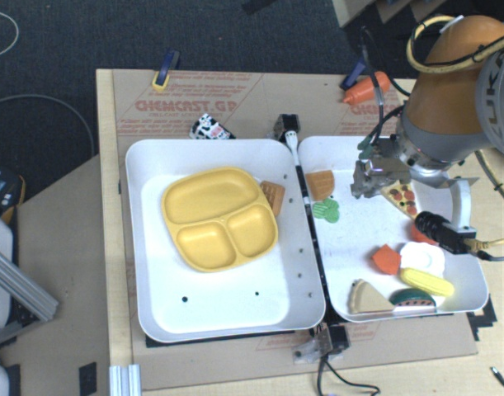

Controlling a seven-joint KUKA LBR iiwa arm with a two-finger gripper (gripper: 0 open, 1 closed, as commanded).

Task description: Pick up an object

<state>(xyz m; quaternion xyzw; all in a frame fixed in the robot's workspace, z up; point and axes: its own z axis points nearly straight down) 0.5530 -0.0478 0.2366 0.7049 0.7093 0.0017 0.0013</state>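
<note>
My gripper (368, 180) hangs over the upper middle of the right bin (350, 262). Just right of it lies a pizza slice (400, 196), partly hidden by the wrist. To its left are a tan bread piece (321, 184) and a small green toy (326, 212). Lower in the bin lie a red-orange piece (386, 259), a white round piece (423, 258), a yellow banana (427, 283), a watermelon slice (413, 301) and a beige sandwich wedge (368, 297). I see nothing between the gripper and these things.
The left bin (153, 246) holds a yellow divided plate (220, 218) with a brown waffle piece (273, 195) at its right edge. A black ridge (305, 213) separates the bins. On the bench behind are a black-and-white toy (209, 127) and an orange clamp (363, 89).
</note>
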